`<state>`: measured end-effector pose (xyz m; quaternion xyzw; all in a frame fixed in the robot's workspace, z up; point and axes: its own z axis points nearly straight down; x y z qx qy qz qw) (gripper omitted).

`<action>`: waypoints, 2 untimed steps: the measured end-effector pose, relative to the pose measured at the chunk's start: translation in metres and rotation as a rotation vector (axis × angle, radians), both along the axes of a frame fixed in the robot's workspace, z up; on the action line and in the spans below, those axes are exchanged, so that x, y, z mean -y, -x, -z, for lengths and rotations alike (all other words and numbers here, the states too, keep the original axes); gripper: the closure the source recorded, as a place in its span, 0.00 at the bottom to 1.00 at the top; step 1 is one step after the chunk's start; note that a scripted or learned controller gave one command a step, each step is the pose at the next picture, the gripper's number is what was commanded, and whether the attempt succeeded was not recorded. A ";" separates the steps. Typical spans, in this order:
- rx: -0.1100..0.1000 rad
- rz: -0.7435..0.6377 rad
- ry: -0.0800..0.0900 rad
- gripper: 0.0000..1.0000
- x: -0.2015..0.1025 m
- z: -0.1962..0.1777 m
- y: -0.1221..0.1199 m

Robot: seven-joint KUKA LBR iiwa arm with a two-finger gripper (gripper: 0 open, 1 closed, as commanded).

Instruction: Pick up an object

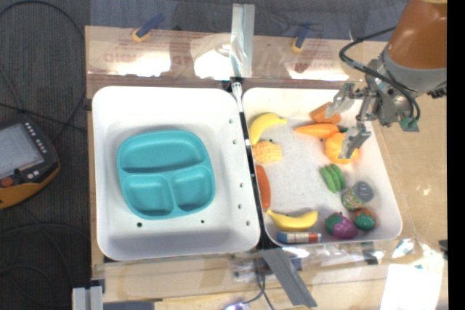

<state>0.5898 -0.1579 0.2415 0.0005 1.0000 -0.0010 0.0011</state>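
So the table (425,178) has the two white bins side by side, and the left bin (109,156) has just a teal divided tray (167,172) sitting in the middle of it. The right bin (290,178) is where all the pickable stuff is: play food scattered around. The arm (421,33) comes in from the right, orange band up top, and the gripper (349,120) hangs over the far right corner of that bin. The fingers (354,141) look spread apart, one prong up by the orange wedge-looking piece (321,112) and the other coming down right by the small orange fruit (336,149), and there's nothing between them that I can make out, so I'd say it's in the approach/descent step, not a grasp yet. Running down the contents by size: a yellow banana (265,123) at the far left of the bin, another banana (294,218) near the front, a carrot (320,131) just left of the gripper, a corn cob (267,152), a red thing along the divider wall (264,189), a green pepper-ish piece (333,178), a marker-like stick (296,237) at the near edge, a purple item (340,226), a greyish round can (357,194), and a small strawberry-ish thing (365,218). My guess at the target is the orange fruit or the carrot, since they're closest. Next move needs it centered over one item, then down and closed, and those things are touching, so it could easily nudge one away.
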 end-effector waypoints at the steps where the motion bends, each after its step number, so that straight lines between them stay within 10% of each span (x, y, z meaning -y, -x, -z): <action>1: 0.003 0.145 0.000 0.00 0.022 0.149 -0.007; 2: 0.013 0.109 0.003 0.00 -0.023 0.150 0.012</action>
